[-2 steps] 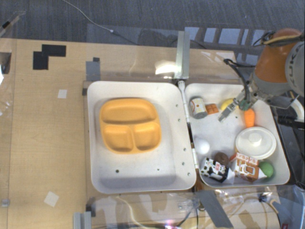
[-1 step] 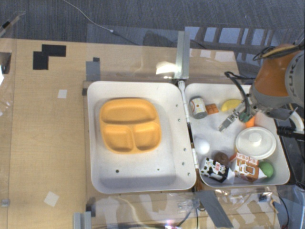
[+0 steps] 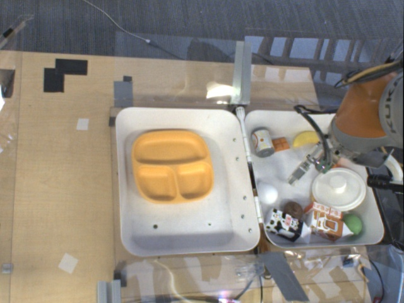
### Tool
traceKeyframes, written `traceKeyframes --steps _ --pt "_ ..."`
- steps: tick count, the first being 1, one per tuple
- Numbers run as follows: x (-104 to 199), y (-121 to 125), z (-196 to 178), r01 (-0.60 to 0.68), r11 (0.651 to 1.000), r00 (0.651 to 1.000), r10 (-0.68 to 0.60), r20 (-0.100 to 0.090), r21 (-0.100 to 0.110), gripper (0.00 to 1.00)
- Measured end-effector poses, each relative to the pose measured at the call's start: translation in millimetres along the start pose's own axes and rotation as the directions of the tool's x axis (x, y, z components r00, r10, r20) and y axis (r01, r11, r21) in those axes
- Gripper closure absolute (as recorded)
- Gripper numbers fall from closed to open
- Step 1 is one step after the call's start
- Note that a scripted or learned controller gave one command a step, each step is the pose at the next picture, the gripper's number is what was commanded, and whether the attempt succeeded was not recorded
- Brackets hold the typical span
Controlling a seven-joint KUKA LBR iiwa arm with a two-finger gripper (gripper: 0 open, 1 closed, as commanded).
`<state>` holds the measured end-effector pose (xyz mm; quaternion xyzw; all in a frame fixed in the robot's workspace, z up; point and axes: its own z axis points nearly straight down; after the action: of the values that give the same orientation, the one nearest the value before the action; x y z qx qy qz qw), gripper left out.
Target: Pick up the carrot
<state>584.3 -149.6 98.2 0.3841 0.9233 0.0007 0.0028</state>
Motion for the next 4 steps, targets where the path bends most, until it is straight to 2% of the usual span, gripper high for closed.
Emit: traceKeyframes --steps 1,2,3,4 --pt "37 87 -93 -0.017 1.000 1.000 0.017 0.006 -0.011 0.00" --pt "-3 14 1 -0.053 0.999 0.999 0.053 0.007 -0.005 0.00" --pt "-16 65 10 -0.064 0.998 0.998 0.064 0.004 -0.005 0.00" --pt "-47 67 -4 -0.206 0.979 0.979 0.206 0.001 -0.002 0.00"
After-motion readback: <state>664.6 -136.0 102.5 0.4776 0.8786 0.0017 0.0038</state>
